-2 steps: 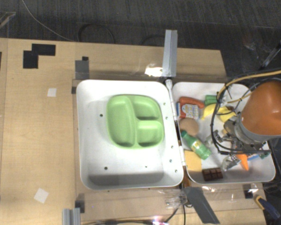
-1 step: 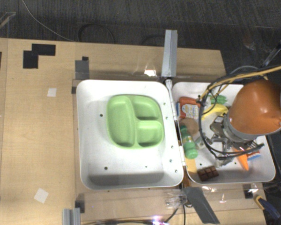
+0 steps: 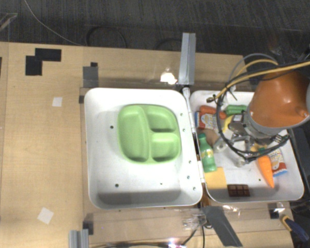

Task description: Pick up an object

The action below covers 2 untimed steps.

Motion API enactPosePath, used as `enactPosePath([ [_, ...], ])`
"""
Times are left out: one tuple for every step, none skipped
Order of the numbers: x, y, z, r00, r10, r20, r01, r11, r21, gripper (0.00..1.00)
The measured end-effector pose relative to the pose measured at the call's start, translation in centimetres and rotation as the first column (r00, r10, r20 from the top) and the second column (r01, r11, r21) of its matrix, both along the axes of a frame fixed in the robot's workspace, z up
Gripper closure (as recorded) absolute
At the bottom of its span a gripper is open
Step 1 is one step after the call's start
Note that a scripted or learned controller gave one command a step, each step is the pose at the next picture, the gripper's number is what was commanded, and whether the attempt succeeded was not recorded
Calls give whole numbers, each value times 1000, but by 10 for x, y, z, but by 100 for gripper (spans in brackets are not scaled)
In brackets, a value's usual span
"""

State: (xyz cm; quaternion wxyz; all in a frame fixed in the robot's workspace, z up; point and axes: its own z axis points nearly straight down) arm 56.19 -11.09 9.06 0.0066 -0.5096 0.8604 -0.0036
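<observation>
Hidden mostly beneath the orange band [image 3: 278,101] of the arm, the hand [image 3: 243,138] hangs low over the middle of the right bin [image 3: 294,187], and whether it is wide, narrow or holding anything I cannot tell, since cables and the wrist cover it. Taking the right bin as the landmark and going from its near rim to its far one: a small brown chocolate bar [image 3: 239,191] lies flat by the near rim, a yellow block [image 3: 215,178] just toward the divider from it, and an orange carrot [image 3: 266,170] slants beside a white packet [image 3: 280,162] on the side away from the divider. Farther in, a green bottle [image 3: 207,154] lies along the divider wall, and a red-and-white packet [image 3: 207,120] sits near the far rim. The carrot looks the likeliest pick: probably light, stiff moulded plastic, smooth and tapered, so it may slip toward the tip; a grip across its thick end seems safest. The bottle, round and tight to the wall, would likely roll or jam. Beyond the divider the left bin [image 3: 101,138] carries a green divided tray [image 3: 148,133]. Both bins rest on a pale wooden bench [image 3: 36,154] with black markings, and dark carpet [image 3: 119,9] lies behind.
</observation>
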Motion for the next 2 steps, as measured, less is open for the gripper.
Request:
enactPosePath([
  [-17, -14, 0, 999, -32, 4, 32, 999, 2, 0],
  [71, -46, -2, 1000, 14, -2, -14, 1000, 0, 0],
])
